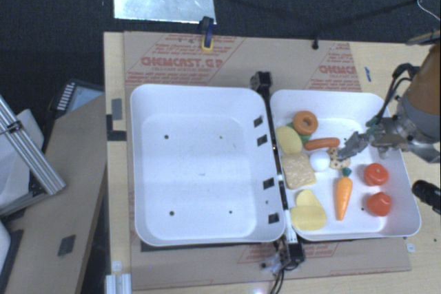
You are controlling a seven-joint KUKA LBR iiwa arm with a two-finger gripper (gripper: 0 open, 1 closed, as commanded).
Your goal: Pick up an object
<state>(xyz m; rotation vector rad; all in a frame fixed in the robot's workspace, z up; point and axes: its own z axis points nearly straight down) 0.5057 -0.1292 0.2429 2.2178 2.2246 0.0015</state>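
The right bin (398,225) holds several toy foods: an orange donut (305,122), a red sausage (322,144), a yellow-green fruit (289,140), a beige cracker (298,170), a white egg (320,162), a carrot (342,196), two tomatoes (375,174) (379,203) and a yellow piece (309,211). A small spotted piece (337,162) lies beside the egg. My gripper (350,147) reaches in from the right, low over the bin's middle. It sits just above the spotted piece and right of the sausage's end. Nothing is visibly lifted.
The left bin (148,107) stands next to the right one, with a black hinge strip (272,162) between them. Both rest on a cardboard sheet (179,58). A cable (393,89) loops beside the arm at the right.
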